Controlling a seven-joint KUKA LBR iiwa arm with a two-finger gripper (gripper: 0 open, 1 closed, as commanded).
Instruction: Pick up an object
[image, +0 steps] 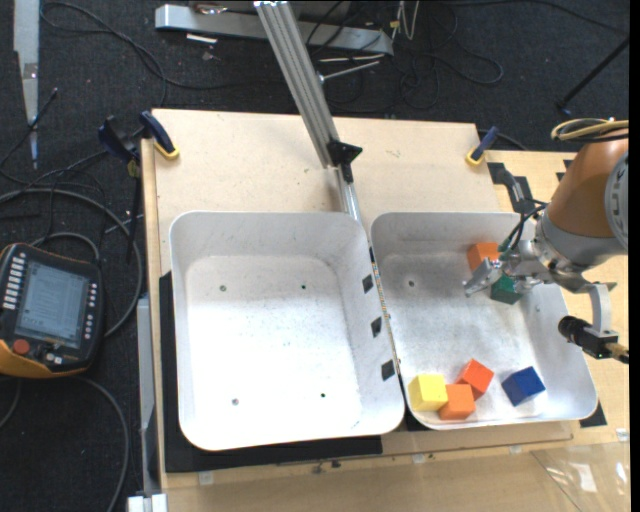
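Green small block (506, 291) lies in the right white bin (440, 250), under the hand (492, 277); whether the hand grips it I cannot tell. Centre squarely over it, avoiding the neighbouring orange cube (482, 255).

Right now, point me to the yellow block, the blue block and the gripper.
yellow block (429, 390), camera view, its top face.
blue block (523, 384), camera view, its top face.
gripper (492, 277), camera view, at its fingertips.

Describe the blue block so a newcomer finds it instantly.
Look in the right bin, along its near edge, where four blocks sit. The blue block is the rightmost, set slightly apart from the yellow block and two orange blocks; it is the only blue one.
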